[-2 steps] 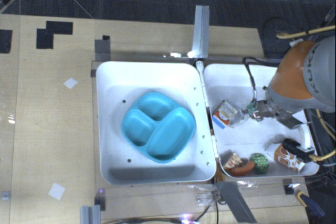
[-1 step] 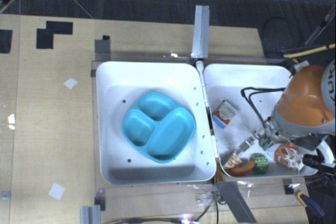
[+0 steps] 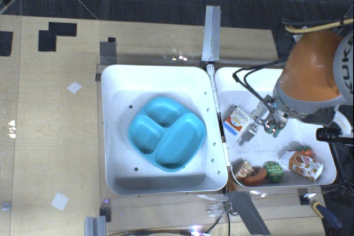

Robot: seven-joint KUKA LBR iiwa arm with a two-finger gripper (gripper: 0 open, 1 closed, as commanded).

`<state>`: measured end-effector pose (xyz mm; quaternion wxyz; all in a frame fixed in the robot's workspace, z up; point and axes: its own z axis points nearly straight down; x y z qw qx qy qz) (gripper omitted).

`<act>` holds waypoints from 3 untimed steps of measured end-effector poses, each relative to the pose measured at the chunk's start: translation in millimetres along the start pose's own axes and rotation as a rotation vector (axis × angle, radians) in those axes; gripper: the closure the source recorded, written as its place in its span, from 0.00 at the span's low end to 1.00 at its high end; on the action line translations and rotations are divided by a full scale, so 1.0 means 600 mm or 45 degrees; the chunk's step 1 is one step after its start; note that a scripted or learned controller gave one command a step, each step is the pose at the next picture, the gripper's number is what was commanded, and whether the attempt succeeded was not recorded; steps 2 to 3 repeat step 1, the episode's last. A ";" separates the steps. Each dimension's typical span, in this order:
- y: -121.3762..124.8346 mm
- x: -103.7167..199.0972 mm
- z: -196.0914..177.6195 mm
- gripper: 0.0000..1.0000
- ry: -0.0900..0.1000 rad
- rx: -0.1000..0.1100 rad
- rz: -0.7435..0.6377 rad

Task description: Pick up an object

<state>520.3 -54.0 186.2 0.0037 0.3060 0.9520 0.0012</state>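
The gripper (image 3: 248, 136) hung in the right bin (image 3: 329, 177), just right of a small carton (image 3: 238, 119); its fingers looked open and held nothing.

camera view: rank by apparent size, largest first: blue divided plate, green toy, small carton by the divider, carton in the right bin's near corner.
1. blue divided plate, by far largest.
2-3. carton in the near corner and small carton by the divider: look alike, not ranked.
4. green toy, smallest.

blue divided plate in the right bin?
No, the blue three-compartment plastic plate lies in the left white bin, alone there.
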 end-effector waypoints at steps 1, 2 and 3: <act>-0.112 -0.084 0.080 0.00 0.001 0.002 -0.287; -0.112 -0.084 0.080 0.00 0.001 0.002 -0.287; -0.112 -0.084 0.080 0.00 0.001 0.002 -0.287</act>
